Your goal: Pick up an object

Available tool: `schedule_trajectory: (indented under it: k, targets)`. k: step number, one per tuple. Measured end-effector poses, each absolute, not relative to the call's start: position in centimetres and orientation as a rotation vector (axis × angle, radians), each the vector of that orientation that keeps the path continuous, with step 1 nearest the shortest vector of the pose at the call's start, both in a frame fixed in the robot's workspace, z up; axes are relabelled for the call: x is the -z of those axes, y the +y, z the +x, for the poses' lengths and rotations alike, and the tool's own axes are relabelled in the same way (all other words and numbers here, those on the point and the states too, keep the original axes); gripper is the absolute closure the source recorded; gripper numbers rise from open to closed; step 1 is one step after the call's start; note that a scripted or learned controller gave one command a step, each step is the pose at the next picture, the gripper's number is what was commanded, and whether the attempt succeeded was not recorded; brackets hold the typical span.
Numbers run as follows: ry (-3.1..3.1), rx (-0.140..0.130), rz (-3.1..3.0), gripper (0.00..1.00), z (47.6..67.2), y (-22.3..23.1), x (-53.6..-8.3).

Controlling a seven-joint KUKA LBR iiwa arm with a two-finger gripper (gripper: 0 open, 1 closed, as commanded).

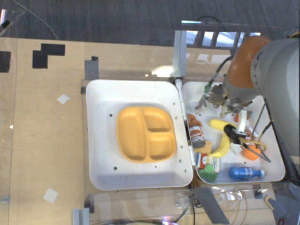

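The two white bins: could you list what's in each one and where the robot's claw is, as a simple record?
left bin: one yellow divided plate, lying flat near the middle
right bin: a banana, a blue bottle, an orange ball, a black-handled tool, a brown packet, a green and white packet
claw: over the far part of the right bin, above the banana
claw holding anything: nothing seen in it
arm: reaches in from the right

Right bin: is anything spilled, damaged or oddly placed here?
Nothing stands out. The right bin holds a loose jumble: banana, blue bottle, orange ball and others, all inside its walls. The yellow divided plate lies flat in the left bin.
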State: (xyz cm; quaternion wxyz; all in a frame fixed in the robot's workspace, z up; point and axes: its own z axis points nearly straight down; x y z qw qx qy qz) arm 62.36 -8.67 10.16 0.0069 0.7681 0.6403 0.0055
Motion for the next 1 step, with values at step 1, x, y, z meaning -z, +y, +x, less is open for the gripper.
schedule_trajectory:
  k: [1]
  targets:
    - [1.949, -0.013, 2.457, 0.00, 62.47, -9.61, -8.86]
